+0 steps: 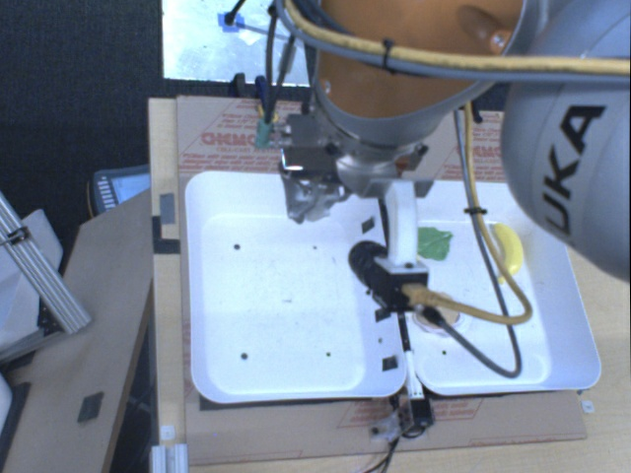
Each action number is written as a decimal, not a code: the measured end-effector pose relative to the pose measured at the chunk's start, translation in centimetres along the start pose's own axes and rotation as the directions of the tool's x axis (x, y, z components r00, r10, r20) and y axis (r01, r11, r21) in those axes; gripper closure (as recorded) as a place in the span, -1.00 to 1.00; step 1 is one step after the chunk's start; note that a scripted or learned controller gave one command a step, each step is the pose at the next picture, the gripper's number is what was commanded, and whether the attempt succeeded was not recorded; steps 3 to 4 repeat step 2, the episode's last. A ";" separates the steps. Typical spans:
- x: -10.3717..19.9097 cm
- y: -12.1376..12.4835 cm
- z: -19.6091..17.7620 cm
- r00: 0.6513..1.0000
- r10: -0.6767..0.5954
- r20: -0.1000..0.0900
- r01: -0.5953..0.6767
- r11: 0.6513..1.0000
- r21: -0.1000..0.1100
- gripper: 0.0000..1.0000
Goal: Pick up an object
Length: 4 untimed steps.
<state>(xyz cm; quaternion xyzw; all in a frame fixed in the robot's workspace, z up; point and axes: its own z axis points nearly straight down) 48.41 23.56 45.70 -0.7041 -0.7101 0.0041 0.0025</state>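
Gripper (314, 203) poised over the left bin (212, 294) near its far rim; whether its fingers are spread or closed cannot be told. Candidate objects — a green piece (435, 242) and a yellow one (509, 247) — lie in the right bin (562, 353), toward its far edge. Risk: descending here likely closes on bare floor; the trailing cable (483, 315) may drag the pieces.

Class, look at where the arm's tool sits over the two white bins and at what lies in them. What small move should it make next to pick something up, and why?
Probably shift the tool toward the right bin. The tool hangs above the far edge of the left bin, while the green piece and the yellow object both lie in the right bin, well off to the side of the tool.
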 end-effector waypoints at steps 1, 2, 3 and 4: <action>-1.3 0.3 2.0 1.000 0.009 -0.002 -0.009 1.000 -0.009 1.00; -0.2 0.2 -4.0 1.000 0.003 -0.006 -0.003 1.000 -0.016 1.00; -0.2 0.2 -4.0 1.000 0.003 -0.006 -0.003 1.000 -0.016 1.00; -0.2 0.2 -4.0 1.000 0.003 -0.006 -0.003 1.000 -0.016 1.00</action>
